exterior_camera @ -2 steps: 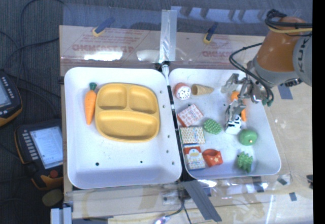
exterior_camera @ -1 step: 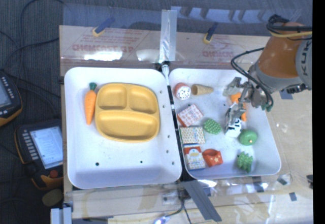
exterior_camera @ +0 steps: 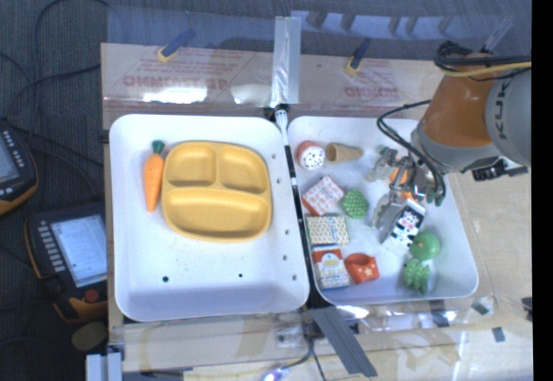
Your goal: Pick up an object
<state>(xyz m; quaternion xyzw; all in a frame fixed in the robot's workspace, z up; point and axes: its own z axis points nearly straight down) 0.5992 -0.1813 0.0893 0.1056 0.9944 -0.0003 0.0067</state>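
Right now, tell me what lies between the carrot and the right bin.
In the camera view, the yellow divided plate sits between the carrot and the right bin, then the bins' shared rims.

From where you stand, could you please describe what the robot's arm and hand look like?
The arm is grey with a broad orange band above the wrist, and a black cable loops over it. The hand is small, metallic grey with orange and black bits.
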